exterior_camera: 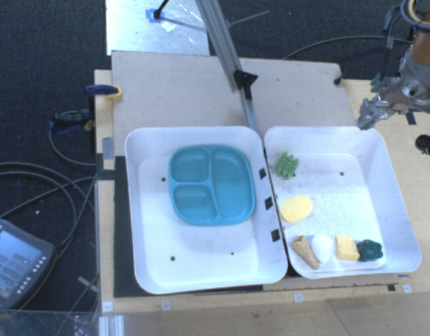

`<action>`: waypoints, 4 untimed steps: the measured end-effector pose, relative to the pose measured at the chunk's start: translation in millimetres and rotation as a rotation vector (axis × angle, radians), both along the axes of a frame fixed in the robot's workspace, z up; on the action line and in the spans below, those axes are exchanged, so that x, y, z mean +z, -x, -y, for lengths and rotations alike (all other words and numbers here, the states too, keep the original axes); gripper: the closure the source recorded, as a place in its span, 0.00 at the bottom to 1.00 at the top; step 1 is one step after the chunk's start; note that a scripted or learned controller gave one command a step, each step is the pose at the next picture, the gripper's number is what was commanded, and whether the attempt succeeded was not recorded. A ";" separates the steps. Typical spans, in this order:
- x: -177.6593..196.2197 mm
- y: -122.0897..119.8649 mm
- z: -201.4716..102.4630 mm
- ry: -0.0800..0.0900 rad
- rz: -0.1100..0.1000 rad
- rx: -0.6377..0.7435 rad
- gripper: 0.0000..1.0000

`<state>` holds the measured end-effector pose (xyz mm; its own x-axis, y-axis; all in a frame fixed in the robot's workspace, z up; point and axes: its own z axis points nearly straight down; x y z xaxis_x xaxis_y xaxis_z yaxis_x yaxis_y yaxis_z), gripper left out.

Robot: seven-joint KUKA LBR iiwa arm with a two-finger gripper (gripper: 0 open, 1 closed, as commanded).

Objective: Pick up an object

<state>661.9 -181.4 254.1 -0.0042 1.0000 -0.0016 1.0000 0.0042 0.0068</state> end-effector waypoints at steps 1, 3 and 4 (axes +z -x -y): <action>8.1 18.6 -47.4 -0.003 -0.004 0.006 1.00; -0.1 58.0 -160.2 -0.004 -0.007 0.007 1.00; -16.4 82.9 -203.7 -0.004 -0.009 0.006 1.00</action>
